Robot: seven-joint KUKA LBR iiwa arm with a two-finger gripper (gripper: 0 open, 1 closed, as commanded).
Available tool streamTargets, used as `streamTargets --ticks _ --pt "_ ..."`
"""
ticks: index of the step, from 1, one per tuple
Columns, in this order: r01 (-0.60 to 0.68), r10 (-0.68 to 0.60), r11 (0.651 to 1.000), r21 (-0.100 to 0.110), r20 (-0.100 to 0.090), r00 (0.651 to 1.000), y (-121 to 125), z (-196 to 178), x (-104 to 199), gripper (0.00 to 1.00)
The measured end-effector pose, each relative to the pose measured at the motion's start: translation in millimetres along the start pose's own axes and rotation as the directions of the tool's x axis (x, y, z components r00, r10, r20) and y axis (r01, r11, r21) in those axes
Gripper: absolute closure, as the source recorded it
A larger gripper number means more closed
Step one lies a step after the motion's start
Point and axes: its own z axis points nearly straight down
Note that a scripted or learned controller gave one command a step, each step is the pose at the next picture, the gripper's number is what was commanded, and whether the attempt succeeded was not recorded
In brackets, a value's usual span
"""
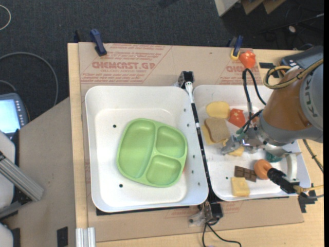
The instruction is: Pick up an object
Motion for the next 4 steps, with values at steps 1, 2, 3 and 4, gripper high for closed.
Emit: streamTargets --ticks 1,2,3,4 --pt "-0.002 0.002 1.000 -0.001 0.000 1.000 -1 -10 0 1.00" --pt "0.004 -0.005 1.000 -0.015 -0.002 1.000 -43 -212 45 1.00" --pt "-0.004 0.004 1.000 0.013 -0.002 1.000 -47 -115 10 1.00" --pt "-0.005 0.005 1.000 0.005 0.000 1.000 -47 2 -46 1.00"
